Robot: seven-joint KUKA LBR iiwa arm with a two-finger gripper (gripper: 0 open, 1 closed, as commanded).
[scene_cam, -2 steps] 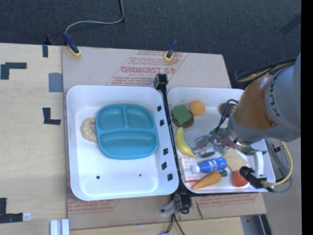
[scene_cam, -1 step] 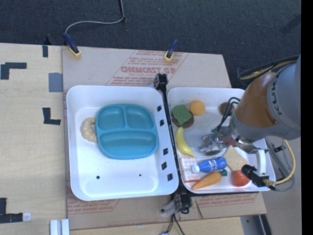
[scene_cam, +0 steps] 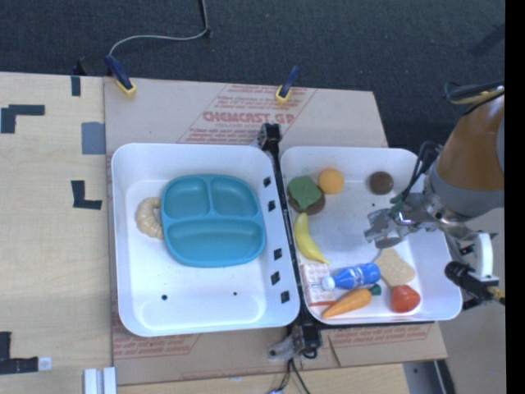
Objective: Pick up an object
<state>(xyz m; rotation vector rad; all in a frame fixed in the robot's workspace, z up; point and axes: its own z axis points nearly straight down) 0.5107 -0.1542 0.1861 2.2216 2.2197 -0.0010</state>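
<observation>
Here we found the claw (scene_cam: 384, 230) low over the right bin (scene_cam: 426, 158), beside the bread slice (scene_cam: 396, 267); whether it was apart, we couldn't tell. We judged a straight descent onto the bread safest, clear of the tomato (scene_cam: 405, 300).

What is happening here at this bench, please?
A grey robot arm reaches in from the right, and its gripper hangs over a bare part of the right bin. Around it lie a banana, an orange, a carrot, a tomato and a blue bottle. Nothing is seen between its fingers. The left bin holds a blue divided plate.
</observation>
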